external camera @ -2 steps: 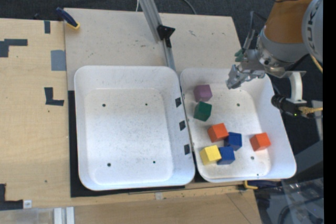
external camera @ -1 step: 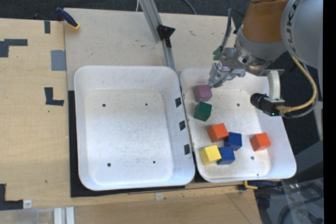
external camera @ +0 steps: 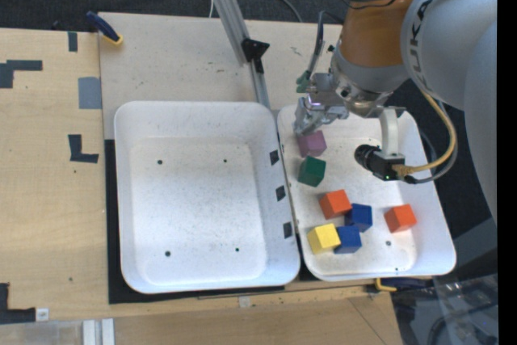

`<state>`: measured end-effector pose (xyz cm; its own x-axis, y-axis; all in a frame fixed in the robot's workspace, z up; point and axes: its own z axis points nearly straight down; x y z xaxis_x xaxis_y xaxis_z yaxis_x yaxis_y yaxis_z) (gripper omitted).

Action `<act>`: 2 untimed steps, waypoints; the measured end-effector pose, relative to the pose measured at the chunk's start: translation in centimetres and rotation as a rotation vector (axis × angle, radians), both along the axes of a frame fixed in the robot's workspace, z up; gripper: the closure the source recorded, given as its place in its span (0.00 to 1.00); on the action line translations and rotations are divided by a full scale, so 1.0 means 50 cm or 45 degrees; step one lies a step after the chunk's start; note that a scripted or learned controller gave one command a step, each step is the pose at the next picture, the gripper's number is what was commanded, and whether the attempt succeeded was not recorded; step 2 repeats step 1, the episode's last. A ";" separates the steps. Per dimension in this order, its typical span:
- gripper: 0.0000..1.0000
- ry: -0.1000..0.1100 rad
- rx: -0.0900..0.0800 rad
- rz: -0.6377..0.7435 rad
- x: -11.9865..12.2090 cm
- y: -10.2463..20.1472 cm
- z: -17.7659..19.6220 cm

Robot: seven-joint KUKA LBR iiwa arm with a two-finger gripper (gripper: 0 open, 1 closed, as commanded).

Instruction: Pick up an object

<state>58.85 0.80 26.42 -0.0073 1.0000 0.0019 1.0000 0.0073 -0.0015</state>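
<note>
- I see the arm [external camera: 436, 20] reaching in from the right, with its orange band above the far part of the right bin [external camera: 428, 254].
- The hand [external camera: 309, 124] is low over the far left corner of this bin, just at the purple cube [external camera: 313, 143].
- The metal fingers come down to the far edge of the purple cube; I cannot tell if they are wide or narrow, or if the cube is between them.
- The purple cube is on the bin floor, and a green cube [external camera: 312, 171] is just near of it.
- More to the near side there is an orange cube [external camera: 334, 203], then two blue cubes, one [external camera: 360, 215] just right of it and one [external camera: 349, 238] nearer.
- A yellow cube [external camera: 325, 237] touches the nearer blue cube on its left.
- Another orange cube [external camera: 400, 217] lies apart on the right.
- The left bin [external camera: 194, 198] stands beside the right one on the bench [external camera: 48, 174].
</note>
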 end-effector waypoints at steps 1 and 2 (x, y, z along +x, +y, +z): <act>1.00 0.003 -0.001 0.000 -0.014 0.109 -0.043; 1.00 0.003 -0.001 0.000 -0.014 0.109 -0.043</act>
